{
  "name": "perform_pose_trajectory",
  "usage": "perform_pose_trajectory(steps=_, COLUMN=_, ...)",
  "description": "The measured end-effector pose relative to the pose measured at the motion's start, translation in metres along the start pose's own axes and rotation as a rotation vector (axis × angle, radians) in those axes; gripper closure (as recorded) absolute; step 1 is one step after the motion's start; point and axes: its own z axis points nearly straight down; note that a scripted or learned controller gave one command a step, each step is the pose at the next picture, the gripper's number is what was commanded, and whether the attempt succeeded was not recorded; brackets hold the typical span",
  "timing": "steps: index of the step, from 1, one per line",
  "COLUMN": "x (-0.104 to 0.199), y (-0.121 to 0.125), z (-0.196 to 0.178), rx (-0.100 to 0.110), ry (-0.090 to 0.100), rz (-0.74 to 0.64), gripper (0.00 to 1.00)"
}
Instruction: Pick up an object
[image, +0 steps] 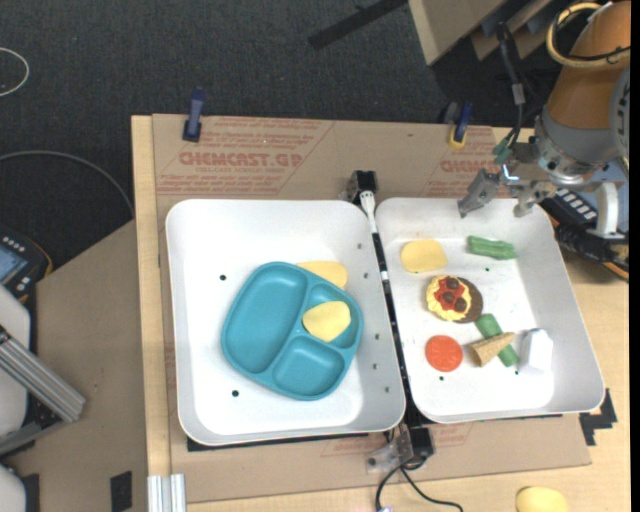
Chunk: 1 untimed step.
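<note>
gripper above right bin's far rim | jaws spread, nothing between | green piece just below them

Red lettering reading "CHEMCAST G.P" is printed on the brown protective sheet along the worktop's far edge; smaller print beside it cannot be read.

The gripper's fingers hang spread over the right white bin's far edge, nothing between them. Closest to them, just below, lie a flat green bar-shaped piece and a yellow rounded chip. Farther below sit a small round pizza toy and a red disc.
</note>
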Motion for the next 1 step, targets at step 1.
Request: perform_pose_trajectory(steps=1, x=-0.0053, y=-0.0486, z=-0.0291, rx=0.002, ry=0.0, rz=0.002, gripper=0.0)
